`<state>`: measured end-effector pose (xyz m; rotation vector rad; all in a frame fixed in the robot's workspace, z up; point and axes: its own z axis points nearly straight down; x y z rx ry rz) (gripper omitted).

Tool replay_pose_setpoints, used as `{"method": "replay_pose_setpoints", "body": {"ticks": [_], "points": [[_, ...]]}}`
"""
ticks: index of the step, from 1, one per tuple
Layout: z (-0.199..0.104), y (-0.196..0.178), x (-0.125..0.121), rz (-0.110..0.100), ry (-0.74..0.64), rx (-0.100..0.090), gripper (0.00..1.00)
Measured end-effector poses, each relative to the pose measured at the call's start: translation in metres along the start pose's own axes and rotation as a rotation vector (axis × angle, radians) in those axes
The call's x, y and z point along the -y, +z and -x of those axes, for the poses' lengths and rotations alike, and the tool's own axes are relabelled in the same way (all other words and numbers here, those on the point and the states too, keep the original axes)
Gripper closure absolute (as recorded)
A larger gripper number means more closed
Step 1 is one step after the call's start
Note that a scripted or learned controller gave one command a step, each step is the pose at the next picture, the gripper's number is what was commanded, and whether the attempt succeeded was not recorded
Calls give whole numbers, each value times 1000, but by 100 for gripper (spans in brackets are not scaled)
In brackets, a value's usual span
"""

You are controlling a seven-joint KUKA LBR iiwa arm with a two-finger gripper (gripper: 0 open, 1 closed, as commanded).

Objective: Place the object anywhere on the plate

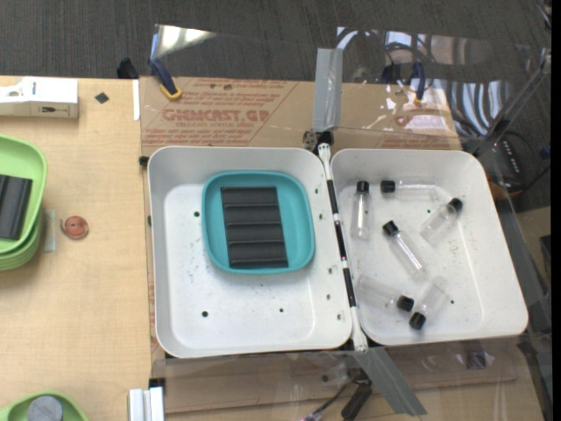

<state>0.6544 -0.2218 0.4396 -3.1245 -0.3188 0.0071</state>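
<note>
- Where the bench carries its two shallow white bins side by side, the left bin (175,314) holds a teal plate (259,222), a rounded square of smooth plastic with a raised rim.
- On that plate lies a dark ribbed insert (254,226), matte black and rectangular, with crosswise ridges.
- Small dark specks and a few round holes dot the left bin's glossy floor.
- Scattered in the right bin (491,314) are several clear vials, slim cylinders of see-through plastic with black caps.
- One vial (360,207) lies near the bin's left wall, cap toward the far side.
- Another vial (403,246) lies slantwise near the middle, cap at its upper left end.
- A third vial (441,219) lies toward the right with its cap at the far right end.
- Far in the bin lies a vial (408,186) pointing left to right, its cap at the left.
- Two more vials (412,303) sit close together at the near side, caps dark against the white floor.
- All the vials are in the right bin, well apart from the plate.
- Beyond the bins lies a flat brown cardboard sheet (228,112) with red print.
- On the pale wooden bench (88,323) to the left sits a lime-green tray (26,165) with rounded corners.
- Whether the gripper is apart or together cannot be told, since the pictures give no sight of it.
</note>
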Motion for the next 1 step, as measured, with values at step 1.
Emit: {"method": "replay_pose_setpoints", "body": {"ticks": [1], "points": [[3, 0, 0, -1, 3, 1, 0]]}}
